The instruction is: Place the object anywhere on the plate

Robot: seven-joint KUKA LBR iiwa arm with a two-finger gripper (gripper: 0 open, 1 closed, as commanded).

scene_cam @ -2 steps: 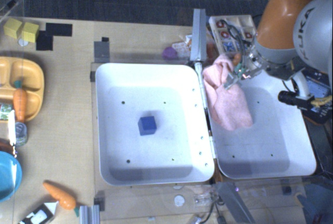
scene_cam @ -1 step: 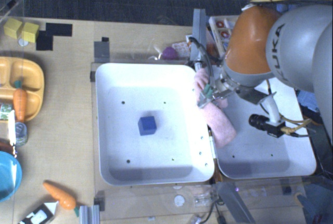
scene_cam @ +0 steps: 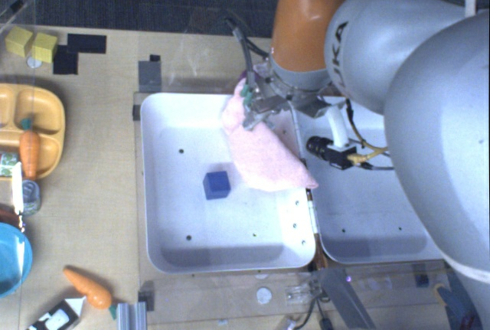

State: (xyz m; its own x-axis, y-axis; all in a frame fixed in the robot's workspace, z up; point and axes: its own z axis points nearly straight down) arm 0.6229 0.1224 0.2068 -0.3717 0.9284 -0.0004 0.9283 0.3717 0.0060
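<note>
The end effector (scene_cam: 256, 108) hangs over the upper right of the left shallow white bin (scene_cam: 164, 168), pinched shut on the top edge of a soft pink cloth (scene_cam: 264, 156), which drapes down toward the bin's right wall, lifted clear so it can travel. A small blue cube (scene_cam: 217, 184) sits alone on the bin floor. The yellow divided plate (scene_cam: 46, 118) lies well apart on the surface, far left.

Overhead slanted view of 2 bins (scene_cam: 164, 168)

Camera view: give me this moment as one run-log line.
gripper: shut on pink cloth | cloth: lifted, hanging over left bin | blue cube: on bin floor, apart from cloth
</note>
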